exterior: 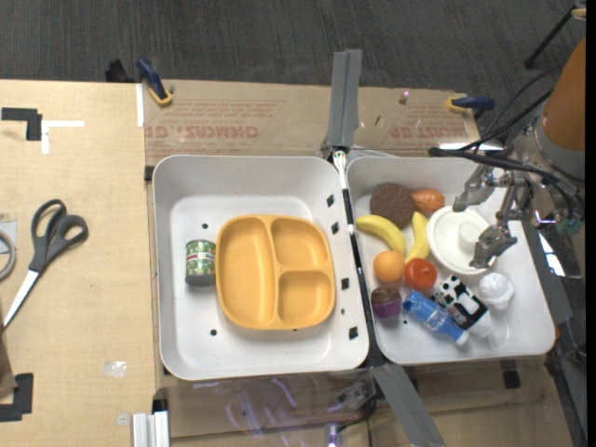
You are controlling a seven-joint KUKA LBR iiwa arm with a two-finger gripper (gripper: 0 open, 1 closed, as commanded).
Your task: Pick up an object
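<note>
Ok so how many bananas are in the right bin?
2. One curved yellow banana lies left of the white bowl, below the brown round thing. A second yellow banana stands nearly upright against the bowl's left side. The pile could hide more.

Both bins (177,343) look like smooth white plastic with a slight sheen. The yellow divided plate (276,272) is matt plastic, and the little can (199,262) at its 9 o'clock has a shiny printed label. The worktop (74,296) is pale, matt wood, with brown cardboard (242,128) laid at 12 o'clock. The scissors (47,240) have black plastic handles and bare metal blades. The pincer (494,222) looks like dull grey metal. The banana (384,233) and orange (389,266) look waxy.
</note>
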